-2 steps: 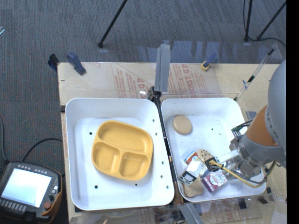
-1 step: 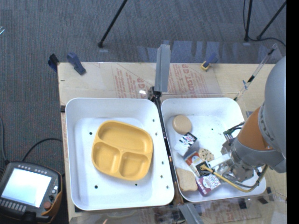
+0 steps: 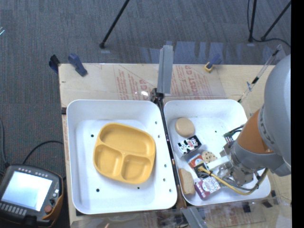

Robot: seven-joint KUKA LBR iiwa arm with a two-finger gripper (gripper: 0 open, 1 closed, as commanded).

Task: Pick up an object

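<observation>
Several small packets [image 3: 199, 163] beside hand [image 3: 227, 171]

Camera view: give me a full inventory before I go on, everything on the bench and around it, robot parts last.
Bins: 2, white, side by side on the bench.
Divided plate: 1, yellow, three compartments, in the left bin.
Round cookie-like piece: 1, tan, right bin, upper left.
Cow-print pack: 1, black and white, below the round piece.
Small packets: a few, red and maroon, right bin, lower part; details too small to tell.
Bread-like piece: 1, brown, right bin, lower left edge.
Clamps: 2, blue, bench's far edge.
Pendant: 1, grey with lit screen, floor at lower left.
Arm: 1, grey with orange band, over the right bin.
Tool: 1, low over the right bin's lower right.
</observation>
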